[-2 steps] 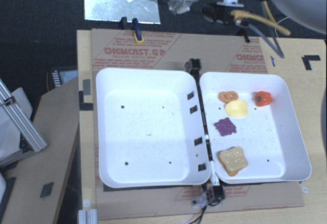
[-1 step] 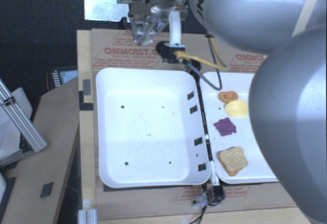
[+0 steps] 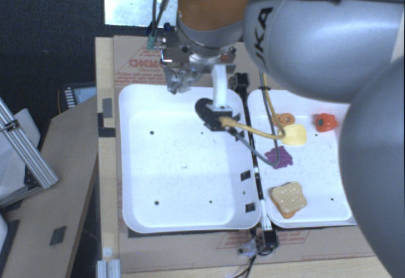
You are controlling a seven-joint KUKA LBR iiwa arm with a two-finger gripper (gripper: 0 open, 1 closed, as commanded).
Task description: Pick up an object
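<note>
Evidently every candidate is gathered in the right-hand white bin (image 3: 329, 172). A purple crumpled piece (image 3: 278, 157) is found nearest the dividing rims, with a pale yellow rounded piece (image 3: 295, 136) and a small orange ring (image 3: 286, 120) just behind it. A tan toast-shaped slice (image 3: 289, 199) is set toward the front. The gripper (image 3: 179, 84) is seen over the far rim of the left-hand white bin (image 3: 171, 172), so all of them lie to its right in the view, across the divide. Whether it is released or clenched cannot be told.
</note>
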